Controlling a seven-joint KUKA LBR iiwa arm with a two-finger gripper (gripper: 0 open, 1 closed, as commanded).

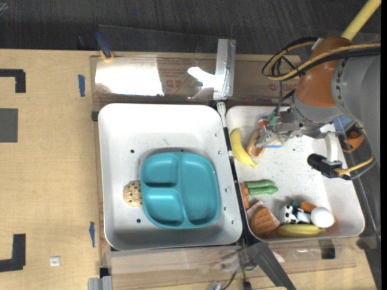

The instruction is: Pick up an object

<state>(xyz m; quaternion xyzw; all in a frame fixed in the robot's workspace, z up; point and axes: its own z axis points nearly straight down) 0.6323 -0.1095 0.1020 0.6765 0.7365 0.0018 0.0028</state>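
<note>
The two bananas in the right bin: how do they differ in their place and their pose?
The upper banana lies along the right bin's left wall, running up and down the view; the lower banana lies along the near wall, running across. The upper banana lies just left of the hand; the lower one is far from it, wedged among other toys. Both are yellow and curved.

Light wood tabletop point(42, 180) with black corner marks point(14, 80) and blue tape bits point(81, 84). Dark carpeted floor point(151, 5) along the top. Clear plastic sheet point(157, 74) behind the bins catches bright glare. Even overhead light.
</note>
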